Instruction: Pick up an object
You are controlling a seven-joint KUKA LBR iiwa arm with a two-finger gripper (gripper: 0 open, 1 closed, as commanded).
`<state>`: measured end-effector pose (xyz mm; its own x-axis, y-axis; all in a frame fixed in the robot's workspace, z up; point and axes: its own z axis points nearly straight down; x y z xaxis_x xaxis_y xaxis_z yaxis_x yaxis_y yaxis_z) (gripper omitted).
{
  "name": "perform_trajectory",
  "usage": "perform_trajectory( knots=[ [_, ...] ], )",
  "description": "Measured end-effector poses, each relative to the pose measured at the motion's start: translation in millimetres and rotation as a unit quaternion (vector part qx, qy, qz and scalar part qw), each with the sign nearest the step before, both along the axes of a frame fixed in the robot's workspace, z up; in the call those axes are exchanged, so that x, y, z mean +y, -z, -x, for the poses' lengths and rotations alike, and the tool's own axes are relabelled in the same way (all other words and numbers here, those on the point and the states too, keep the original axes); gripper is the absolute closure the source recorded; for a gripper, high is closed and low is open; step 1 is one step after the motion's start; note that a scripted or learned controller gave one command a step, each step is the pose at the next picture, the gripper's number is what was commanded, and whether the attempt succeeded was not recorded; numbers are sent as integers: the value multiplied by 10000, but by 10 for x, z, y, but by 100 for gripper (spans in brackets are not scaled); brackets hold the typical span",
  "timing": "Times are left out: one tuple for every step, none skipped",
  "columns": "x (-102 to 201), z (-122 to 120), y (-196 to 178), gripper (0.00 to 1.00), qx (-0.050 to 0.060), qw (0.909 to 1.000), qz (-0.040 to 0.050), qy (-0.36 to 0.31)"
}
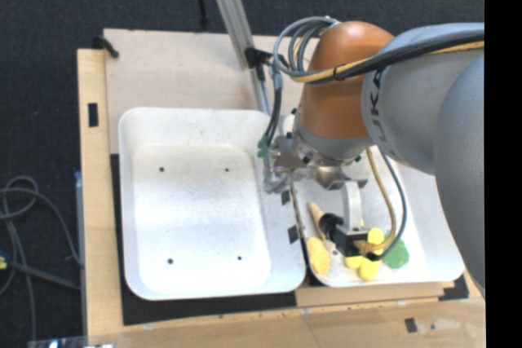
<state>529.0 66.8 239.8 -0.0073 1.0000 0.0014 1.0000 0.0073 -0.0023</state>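
**Two bins, one cluster of small things to choose from**

Several candidates for the pick lie together at the near end of the right-hand shallow white bin [420, 228]: an elongated yellow plastic piece [318, 258], a few small yellow lumps [364, 266], a rounded green piece [397, 257] and a pale wooden stick [314, 216] lying lengthways by the bin's inner wall. The left-hand shallow white bin [196, 200] shows us bare floor with four dark dots.

The grey arm with the orange band [347, 85] reaches over the right bin, and its bulk covers much of the tool. The gripper [285, 175] hangs near the wall between the two bins, just beyond the far end of the wooden stick. We cannot tell whether it is released or clenched, and we see nothing held in it.

We judge the step to be the approach, with no grasp made. The next move calls for settling on one piece, most likely the stick or the long yellow piece as the nearest. It then means coming down over it without fouling the bin wall, which stands close by.
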Motion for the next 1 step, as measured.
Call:
perform_trajectory(
  knots=[
    [-29, -4, -7, 0, -8, 10000, 2, 30]
  ],
)
